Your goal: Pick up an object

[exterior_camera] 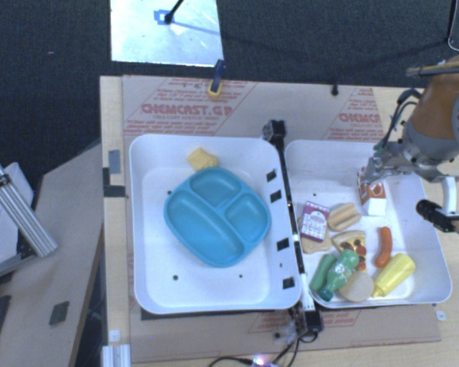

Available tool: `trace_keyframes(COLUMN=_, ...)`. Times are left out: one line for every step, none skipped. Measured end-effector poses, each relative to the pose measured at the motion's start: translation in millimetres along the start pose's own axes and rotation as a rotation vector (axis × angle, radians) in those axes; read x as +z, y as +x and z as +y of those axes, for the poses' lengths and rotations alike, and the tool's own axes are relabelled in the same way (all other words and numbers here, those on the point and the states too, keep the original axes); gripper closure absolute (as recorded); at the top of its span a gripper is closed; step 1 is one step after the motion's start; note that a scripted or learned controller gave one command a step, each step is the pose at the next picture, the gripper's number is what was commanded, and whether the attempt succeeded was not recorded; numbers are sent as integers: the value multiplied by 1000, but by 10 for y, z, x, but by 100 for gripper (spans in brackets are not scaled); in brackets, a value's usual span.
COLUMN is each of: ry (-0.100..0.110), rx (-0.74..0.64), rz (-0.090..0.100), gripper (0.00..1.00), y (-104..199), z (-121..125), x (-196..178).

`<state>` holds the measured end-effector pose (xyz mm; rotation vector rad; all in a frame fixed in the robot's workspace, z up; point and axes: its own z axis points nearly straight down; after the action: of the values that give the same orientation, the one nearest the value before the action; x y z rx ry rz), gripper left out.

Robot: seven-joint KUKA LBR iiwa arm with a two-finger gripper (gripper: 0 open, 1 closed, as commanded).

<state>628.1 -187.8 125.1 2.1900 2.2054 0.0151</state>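
Observation:
My gripper [378,168] hangs over the far right part of the right bin [321,155], below the grey arm with its orange band. Directly under it, touching or nearly touching, stands a small orange and white carton [373,196]. Nearer the front lie a pink box [314,222], a hot dog bun [343,217], a pizza slice [351,243], a red sausage [383,247], a yellow bottle [394,274], a green bottle [335,274] and a bread slice [357,287].
The left bin [149,205] holds a blue divided plate [216,216] and a small yellow piece [203,159] behind it. A black divider [284,205] runs between the bins. A black part [437,215] sticks out over the right bin's right rim.

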Motion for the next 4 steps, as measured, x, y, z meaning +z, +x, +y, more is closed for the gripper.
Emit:
trace_keyframes(ry=26, rx=2, rz=16, gripper=100, y=16, z=126, x=-505)
trace_keyframes(ry=24, rx=1, rz=15, gripper=100, y=6, z=157, x=-1027)
trace_keyframes(ry=30, rx=0, rz=18, gripper=100, y=482, z=-146, x=-1096)
trace_keyframes(ry=31, rx=1, rz=17, gripper=100, y=1038, z=-282, x=-1102)
